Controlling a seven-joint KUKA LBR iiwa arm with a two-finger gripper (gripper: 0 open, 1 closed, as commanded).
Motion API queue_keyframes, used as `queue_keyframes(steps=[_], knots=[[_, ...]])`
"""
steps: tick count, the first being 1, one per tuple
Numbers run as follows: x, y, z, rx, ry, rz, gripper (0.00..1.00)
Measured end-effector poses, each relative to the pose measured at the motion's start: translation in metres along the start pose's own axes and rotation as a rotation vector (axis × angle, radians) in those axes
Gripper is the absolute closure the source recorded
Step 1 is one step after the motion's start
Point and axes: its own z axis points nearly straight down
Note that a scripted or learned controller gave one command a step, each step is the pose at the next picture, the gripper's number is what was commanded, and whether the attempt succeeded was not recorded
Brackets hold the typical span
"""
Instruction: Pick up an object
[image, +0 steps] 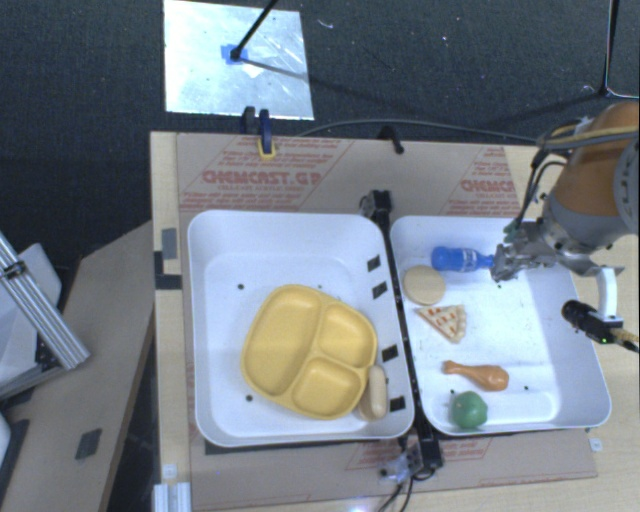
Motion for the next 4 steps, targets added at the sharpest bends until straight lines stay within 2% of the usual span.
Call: queue_keyframes(steps=[2, 3, 4], knots=[[-0.019, 0.005, -0.101, 0.000, -0.001, 0.002, 1.00], [-0.019, 0.007, -0.154, -0.002, -0.001, -0.001, 1.00], [0.034, 0.003, -0.134, 0.006, 0.003, -0.005, 1.00]])
